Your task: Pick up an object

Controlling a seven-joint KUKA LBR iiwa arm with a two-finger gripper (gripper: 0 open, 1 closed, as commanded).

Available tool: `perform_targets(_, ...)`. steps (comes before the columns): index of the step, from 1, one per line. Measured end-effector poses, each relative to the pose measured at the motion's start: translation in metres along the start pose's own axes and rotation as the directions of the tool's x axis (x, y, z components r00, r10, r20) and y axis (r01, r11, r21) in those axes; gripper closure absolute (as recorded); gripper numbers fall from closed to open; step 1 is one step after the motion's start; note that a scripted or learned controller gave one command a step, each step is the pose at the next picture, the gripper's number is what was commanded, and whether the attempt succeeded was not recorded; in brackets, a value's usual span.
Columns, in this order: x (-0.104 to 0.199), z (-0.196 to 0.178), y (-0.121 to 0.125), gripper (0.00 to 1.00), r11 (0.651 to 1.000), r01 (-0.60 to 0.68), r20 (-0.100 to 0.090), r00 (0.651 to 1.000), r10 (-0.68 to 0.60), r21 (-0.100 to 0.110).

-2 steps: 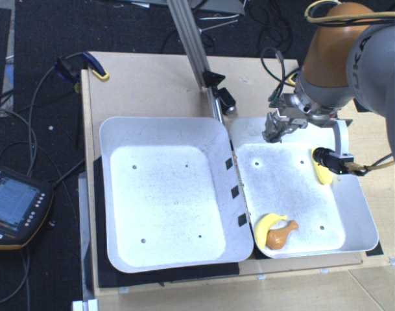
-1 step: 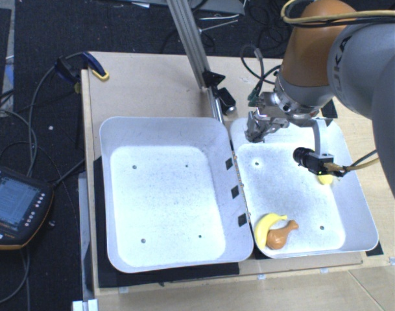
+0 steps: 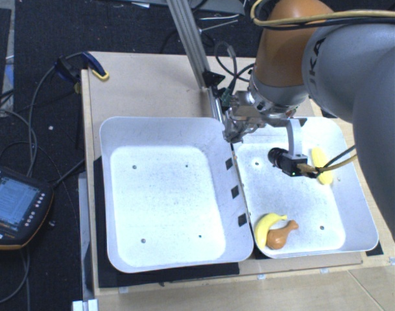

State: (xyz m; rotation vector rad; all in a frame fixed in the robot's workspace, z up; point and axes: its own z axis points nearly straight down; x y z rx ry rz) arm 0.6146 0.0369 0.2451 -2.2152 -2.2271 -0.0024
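My gripper hangs below the orange-banded wrist, over the far left corner of the right bin, close to the divide between the two bins. Nothing shows in its grasp. A yellow banana lies near the right bin's front left corner. A brown drumstick-shaped toy lies against it. A small yellow object sits further back on the right of that bin, partly behind a black fitting that hangs from the arm.
The left bin has a bare speckled floor. The grey arm covers the far right part of the right bin. A metal post rises behind the bins. A yellow cable runs to the black fitting.
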Motion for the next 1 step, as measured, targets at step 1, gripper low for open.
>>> perform_targets(1,0.0484,-0.0048,-0.0058,1.00,1.000,-0.001,0.000,1.000,0.001,0.001)
